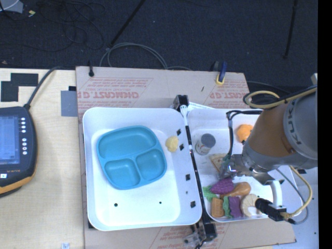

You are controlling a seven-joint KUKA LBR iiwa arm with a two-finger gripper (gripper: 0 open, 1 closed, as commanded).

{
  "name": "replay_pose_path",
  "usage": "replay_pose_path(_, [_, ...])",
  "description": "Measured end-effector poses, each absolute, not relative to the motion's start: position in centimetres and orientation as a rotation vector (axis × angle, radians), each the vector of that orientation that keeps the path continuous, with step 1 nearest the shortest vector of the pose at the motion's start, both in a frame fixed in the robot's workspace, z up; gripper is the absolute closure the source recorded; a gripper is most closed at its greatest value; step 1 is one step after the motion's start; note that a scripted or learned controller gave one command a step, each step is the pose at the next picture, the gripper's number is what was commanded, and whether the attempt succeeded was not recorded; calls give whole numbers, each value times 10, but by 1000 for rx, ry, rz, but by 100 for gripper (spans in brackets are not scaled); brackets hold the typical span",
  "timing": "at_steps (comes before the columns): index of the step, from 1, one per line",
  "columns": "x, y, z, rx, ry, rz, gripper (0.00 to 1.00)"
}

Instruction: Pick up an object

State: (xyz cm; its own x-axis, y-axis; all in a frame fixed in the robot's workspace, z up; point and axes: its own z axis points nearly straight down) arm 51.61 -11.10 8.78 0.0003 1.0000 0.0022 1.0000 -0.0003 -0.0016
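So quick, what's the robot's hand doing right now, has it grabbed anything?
Hand: low over the pile of toy food in the right bin; whether it has grabbed anything cannot be told.

open floor beside blue tray (129,157)

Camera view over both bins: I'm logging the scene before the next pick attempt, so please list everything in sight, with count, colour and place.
Left bin: one, white, left half of the cardboard sheet.
Divided tray: one, light blue, three compartments, in the left bin.
Small round item: one, pale yellow, left bin, just right of the tray.
Right bin: one, white, beside the left bin.
Cup: one, grey, right bin, near its left wall.
Orange ball: one, orange, right bin, partly behind the arm.
Toy food pile: several pieces, purple, green, orange-brown, cream, front of the right bin.
Control pendant: one, black and orange, on the bench at left.
Arm: one, grey with an orange band, over the right bin.
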Motion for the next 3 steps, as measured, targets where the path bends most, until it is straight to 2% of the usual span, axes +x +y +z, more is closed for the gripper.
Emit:
replay_pose_path(1, [546,-128,88,-2217,-2224,0,0])
replay_pose_path(2, [612,-125,88,-2220,-2227,-3,0])
replay_pose_path(3, [645,-161,88,-2219,-2226,0,0])
